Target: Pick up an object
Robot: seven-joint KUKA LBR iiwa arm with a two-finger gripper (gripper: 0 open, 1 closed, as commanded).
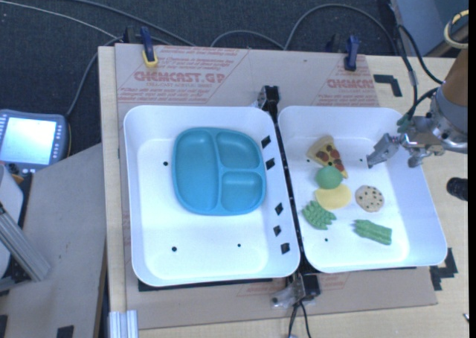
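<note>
I am reaching in over the table (111, 106), where two white bins sit side by side. The left bin (149, 254) is carrying a blue divided plate (219, 171). The right bin (416, 217) is holding toy foods bunched near its left side, likely so I can choose: pizza slice (326, 152), cookie (369, 197), green ball (329, 177). My jaws (385, 150) are hovering just right of the pizza, holding nothing; whether apart or together, I cannot tell.

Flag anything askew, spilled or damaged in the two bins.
Nothing stands out. The blue divided plate lies flat in the left bin. The toy foods, among them a pizza slice and a cookie, lie loosely grouped in the right bin, none spilled outside.
</note>
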